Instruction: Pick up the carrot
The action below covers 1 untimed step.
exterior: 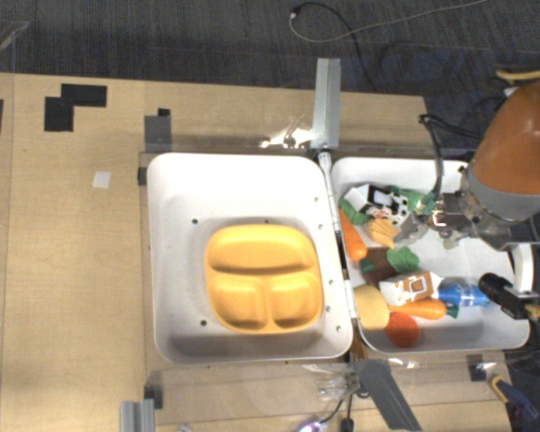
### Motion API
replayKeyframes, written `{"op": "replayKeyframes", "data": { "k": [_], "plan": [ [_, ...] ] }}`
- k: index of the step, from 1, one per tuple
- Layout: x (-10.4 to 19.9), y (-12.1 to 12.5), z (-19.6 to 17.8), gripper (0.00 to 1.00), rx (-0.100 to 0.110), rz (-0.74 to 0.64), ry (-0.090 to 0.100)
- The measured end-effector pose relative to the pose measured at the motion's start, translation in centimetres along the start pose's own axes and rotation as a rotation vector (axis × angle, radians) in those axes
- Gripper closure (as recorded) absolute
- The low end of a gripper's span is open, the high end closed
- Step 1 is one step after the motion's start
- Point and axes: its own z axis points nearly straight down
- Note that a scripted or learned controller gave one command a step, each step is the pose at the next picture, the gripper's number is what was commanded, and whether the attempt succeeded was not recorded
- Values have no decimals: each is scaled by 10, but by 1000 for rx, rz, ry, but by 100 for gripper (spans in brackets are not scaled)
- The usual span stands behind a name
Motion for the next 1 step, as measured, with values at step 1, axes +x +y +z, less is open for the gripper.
{"op": "replayKeyframes", "data": {
  "k": [1],
  "plan": [
    [-25, 18, 100, 0, -16, -18, -4]
  ]
}}
